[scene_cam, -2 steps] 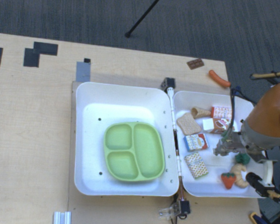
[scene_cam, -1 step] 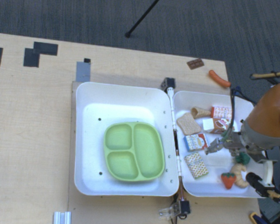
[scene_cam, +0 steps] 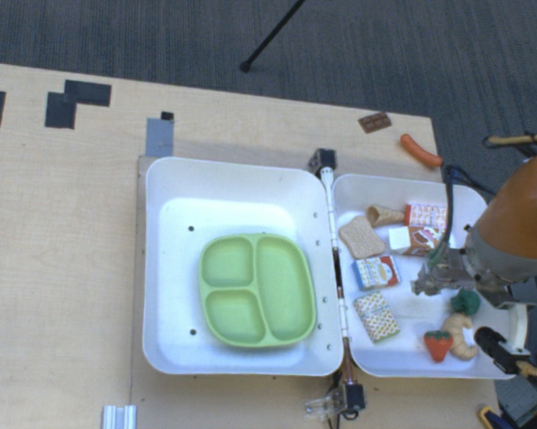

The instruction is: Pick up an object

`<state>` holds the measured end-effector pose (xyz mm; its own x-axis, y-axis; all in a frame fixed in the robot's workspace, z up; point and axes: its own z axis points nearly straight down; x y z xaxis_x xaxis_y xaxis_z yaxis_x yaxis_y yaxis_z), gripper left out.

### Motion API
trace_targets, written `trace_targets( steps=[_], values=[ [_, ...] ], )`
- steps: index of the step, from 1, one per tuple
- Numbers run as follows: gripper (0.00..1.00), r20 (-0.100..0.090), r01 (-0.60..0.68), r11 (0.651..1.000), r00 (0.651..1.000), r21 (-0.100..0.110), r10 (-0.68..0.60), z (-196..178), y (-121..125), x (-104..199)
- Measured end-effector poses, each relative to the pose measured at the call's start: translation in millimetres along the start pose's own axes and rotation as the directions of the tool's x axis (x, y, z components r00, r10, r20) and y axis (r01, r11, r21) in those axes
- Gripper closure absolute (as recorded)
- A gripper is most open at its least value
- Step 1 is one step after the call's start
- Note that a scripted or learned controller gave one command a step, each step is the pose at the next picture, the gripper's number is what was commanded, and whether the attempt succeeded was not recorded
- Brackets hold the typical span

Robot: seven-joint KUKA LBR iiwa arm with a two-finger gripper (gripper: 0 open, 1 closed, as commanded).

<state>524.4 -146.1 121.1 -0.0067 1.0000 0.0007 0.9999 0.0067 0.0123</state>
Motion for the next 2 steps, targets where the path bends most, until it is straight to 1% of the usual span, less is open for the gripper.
trace_targets(
  steps=[1,2],
  values=[
    [0.00,0.000,0.001,1.000,1.000,0.000,-0.001,0.0,0.0,0.0],
    [0.00,0.014,-0.010,1.000,1.000,-0.011,0.010,31.1,-27.2,31.5]
  ],
)
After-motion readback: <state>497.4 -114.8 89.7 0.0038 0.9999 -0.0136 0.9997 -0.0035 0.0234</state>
